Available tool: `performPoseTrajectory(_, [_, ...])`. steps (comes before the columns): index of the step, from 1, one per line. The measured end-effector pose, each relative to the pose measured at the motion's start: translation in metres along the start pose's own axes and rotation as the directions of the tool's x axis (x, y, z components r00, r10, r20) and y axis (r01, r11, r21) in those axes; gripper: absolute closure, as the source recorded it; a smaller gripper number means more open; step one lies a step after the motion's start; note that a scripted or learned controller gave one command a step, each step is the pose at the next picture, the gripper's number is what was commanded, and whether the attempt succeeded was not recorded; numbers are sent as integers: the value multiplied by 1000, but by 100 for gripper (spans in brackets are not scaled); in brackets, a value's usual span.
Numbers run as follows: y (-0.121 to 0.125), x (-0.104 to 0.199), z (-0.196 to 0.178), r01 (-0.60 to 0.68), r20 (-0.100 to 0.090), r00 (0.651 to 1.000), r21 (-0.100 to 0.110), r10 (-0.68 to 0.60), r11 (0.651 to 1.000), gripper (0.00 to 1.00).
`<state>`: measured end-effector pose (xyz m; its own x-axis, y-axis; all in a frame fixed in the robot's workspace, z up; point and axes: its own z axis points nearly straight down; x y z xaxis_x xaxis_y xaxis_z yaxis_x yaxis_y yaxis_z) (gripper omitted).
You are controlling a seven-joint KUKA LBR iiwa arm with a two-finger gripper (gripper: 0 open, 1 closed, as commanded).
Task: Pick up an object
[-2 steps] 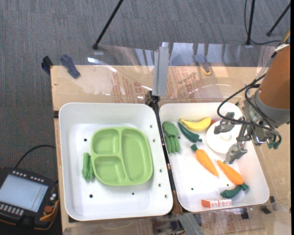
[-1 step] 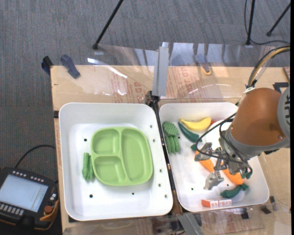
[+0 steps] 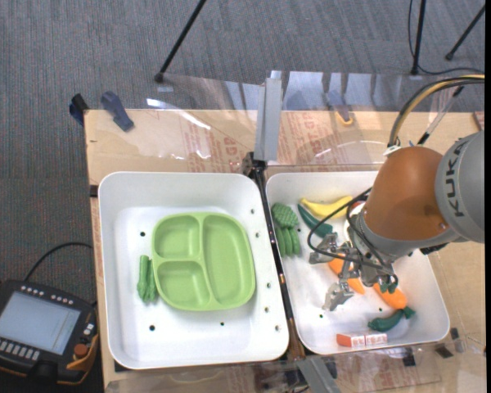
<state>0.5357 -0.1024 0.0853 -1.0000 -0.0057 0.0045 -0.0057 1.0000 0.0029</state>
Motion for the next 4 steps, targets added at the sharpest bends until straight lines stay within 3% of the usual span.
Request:
performPoseTrajectory(1, [2,-2,-11,6,3,1000,1,-6,1000,100])
performPoseTrajectory(2, [44,-112,-131,-36,20,999,1,36,999,100])
performPoseTrajectory(3, [10,-56,-37,144,-2,990,1,-144,990,100])
performPoseTrajectory(4, [10,-58,-41,146,5,989,2,-146,989,0])
